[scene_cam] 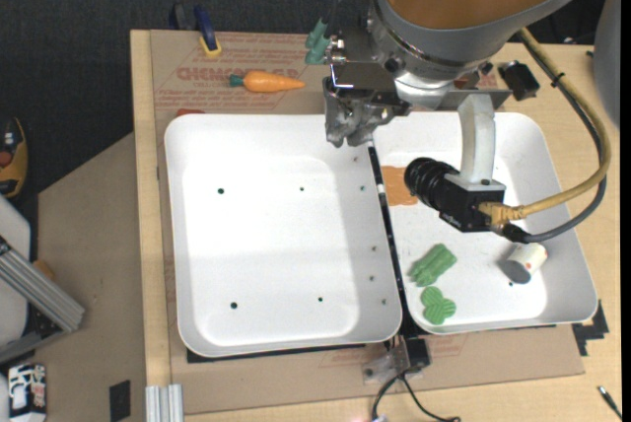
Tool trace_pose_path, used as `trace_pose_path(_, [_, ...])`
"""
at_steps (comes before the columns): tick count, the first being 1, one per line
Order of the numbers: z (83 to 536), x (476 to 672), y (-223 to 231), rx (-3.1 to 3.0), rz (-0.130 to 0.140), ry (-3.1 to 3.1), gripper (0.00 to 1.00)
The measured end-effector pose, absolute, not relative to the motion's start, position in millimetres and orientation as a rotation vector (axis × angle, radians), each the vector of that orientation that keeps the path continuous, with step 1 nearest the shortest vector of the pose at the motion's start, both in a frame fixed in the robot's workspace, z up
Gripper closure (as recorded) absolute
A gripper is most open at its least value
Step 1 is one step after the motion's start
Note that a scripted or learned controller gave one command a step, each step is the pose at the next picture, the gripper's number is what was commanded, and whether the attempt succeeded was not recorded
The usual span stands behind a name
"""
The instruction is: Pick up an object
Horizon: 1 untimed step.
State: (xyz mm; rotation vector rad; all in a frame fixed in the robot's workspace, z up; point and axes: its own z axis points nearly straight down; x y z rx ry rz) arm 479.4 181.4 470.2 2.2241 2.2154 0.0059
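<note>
Green toy pieces (435, 282) lie nearest, at the front of the right bin (557, 297), with a small white cylinder (524, 258) just beside them. Farther back an orange-brown piece (397, 185) sits against the divider. Next door is the left bin (266, 233). Above the bins' far edge hangs the gripper (347, 127); whether its fingers are apart I cannot tell. Beyond, a toy carrot (268, 82) rests on the worktop (158, 75) across red lettering too blurred to read.

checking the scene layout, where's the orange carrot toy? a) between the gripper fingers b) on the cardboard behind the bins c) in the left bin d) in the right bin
b, the carrot lies on the brown cardboard past the far rim of the left bin, outside both bins.
</note>
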Motion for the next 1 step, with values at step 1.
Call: trace_pose_path(1, [314.4, 497.2, 226.0, 2.223, -0.025, 2.229, 1.00])
